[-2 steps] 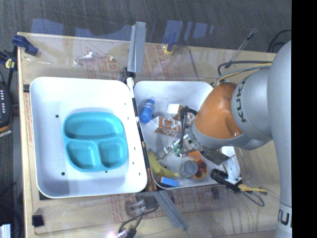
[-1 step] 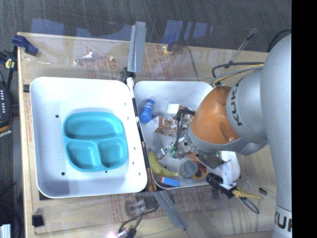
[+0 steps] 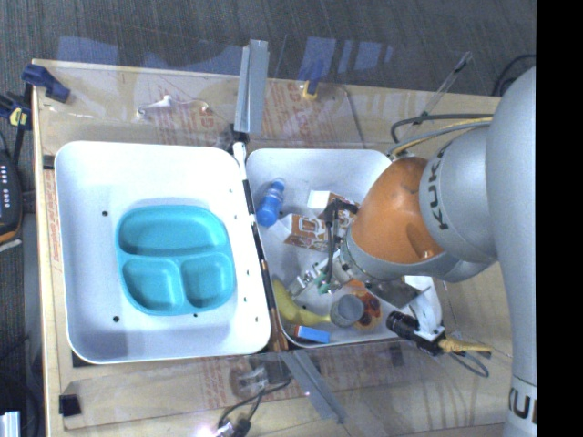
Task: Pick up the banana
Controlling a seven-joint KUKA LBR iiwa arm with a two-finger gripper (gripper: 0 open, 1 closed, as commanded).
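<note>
Just hand (image 3: 321, 279) low beside banana (image 3: 296, 306), grip unclear.

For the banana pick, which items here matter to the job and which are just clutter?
Job:
banana, near the right bin's front-left corner
claw, just above the banana

Lying about:
blue bottle
grey cup
small blue block
snack packet
teal divided tray in the left bin

Robotics lab: bench (image 3: 137, 107), white bins (image 3: 82, 180), cables.
</note>
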